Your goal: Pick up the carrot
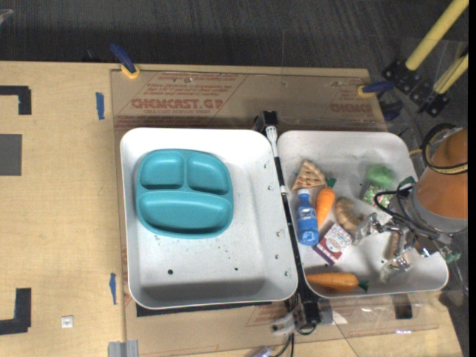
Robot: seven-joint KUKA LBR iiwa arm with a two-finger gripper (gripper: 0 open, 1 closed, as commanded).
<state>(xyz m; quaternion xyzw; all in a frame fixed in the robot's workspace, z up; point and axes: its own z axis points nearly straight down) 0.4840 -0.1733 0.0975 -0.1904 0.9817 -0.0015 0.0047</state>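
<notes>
Two carrots lie in the right bin. One orange carrot stands on end near the bin's middle, between a blue bottle and a brown lump. The other carrot, with a green stem end, lies flat along the front wall. My gripper hangs over the right front part of this bin, to the right of both carrots and touching neither. It is open, with nothing between its fingers. The orange band of the arm is at the right edge.
The right bin also holds a pizza-slice toy, a green item and a small packet. The left bin bears a teal divided plate. A black bar divides the bins.
</notes>
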